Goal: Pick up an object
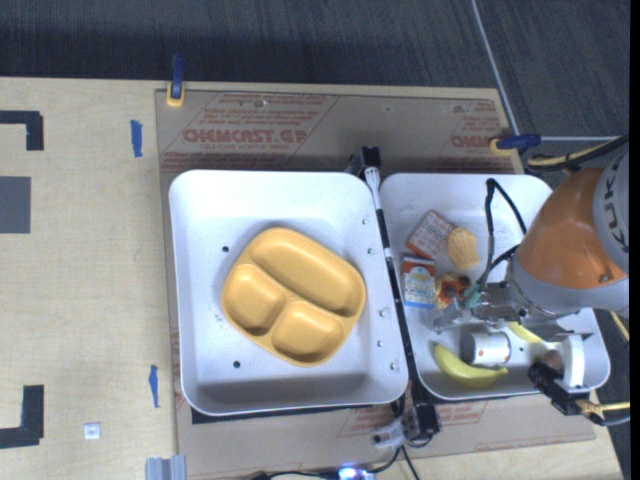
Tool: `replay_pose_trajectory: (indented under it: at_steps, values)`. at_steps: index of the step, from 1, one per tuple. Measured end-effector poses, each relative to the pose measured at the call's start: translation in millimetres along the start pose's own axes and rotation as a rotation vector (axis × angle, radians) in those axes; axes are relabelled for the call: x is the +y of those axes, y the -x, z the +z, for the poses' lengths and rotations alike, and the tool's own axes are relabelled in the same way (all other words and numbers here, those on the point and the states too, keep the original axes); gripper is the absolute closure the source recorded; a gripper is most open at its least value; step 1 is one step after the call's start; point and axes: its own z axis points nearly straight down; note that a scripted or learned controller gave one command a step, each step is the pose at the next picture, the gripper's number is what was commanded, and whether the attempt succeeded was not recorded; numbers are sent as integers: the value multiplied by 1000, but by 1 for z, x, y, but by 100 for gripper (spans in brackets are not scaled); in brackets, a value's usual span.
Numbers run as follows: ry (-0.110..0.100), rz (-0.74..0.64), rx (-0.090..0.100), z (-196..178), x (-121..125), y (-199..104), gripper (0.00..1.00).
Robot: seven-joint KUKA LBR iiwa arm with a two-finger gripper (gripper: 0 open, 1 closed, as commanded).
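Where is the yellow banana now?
The yellow banana lies in the right white bin, near its front edge, just below the tool.

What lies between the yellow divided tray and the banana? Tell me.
In the camera view, bare floor of the left bin, then the two bins' adjoining rims, separate the yellow divided tray from the banana in the right bin.

Grey arm (pixel 575 243) with orange band, reaching from the right, gripper (pixel 480 313) low, pointing left.
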Motion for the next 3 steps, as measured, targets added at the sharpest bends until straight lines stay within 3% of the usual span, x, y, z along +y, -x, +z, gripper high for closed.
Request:
replay_pose_trajectory:
  at_steps: [1, 2, 3]
  values:
    - [4, 0, -1, -10, 1, 0, 100]
    - [3, 0, -1, -10, 1, 0, 0]
    - [-5, -1, 0, 11, -4, -13, 0]
